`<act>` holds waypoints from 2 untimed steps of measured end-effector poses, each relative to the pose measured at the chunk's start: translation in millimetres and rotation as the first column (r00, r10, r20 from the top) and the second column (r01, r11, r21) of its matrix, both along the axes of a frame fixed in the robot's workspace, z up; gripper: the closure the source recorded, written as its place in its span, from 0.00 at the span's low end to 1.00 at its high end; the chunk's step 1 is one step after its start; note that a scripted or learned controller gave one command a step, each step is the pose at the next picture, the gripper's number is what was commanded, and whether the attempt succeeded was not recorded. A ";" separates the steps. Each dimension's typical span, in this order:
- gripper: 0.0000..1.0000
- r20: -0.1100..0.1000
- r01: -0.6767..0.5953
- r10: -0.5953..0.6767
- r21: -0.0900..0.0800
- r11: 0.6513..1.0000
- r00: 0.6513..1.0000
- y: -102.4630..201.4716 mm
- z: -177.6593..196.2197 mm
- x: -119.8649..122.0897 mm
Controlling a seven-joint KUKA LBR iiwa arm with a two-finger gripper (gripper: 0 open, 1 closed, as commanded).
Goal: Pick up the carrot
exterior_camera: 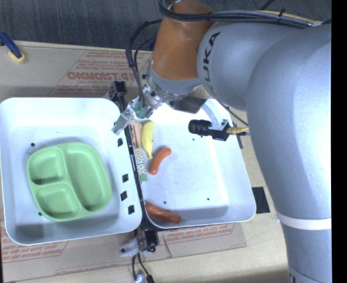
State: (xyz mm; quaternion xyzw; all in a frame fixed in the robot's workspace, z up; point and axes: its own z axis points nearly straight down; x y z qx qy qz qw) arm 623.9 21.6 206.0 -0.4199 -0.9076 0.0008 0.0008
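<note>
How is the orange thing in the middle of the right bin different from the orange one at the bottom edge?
The upper carrot lies tilted, close below the banana; the lower carrot lies nearly flat against the right bin's front wall. The upper carrot sits nearer the gripper; the lower one is far from it. The upper one looks shorter and stubbier, the lower one longer. Both are orange, and both lie near the bin's left side.

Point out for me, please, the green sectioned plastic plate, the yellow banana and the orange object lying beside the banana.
Green sectioned plastic plate [70, 181]: camera view, on the divider between its compartments.
Yellow banana [146, 138]: camera view, on its middle.
Orange carrot-like object [159, 160]: camera view, on its middle, right of the banana.
</note>
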 end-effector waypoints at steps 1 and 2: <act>0.00 -0.001 -0.004 0.004 0.000 1.000 1.000 31.3 39.1 -87.2; 0.00 -0.002 -0.437 0.437 0.002 0.900 0.900 34.5 31.8 -147.7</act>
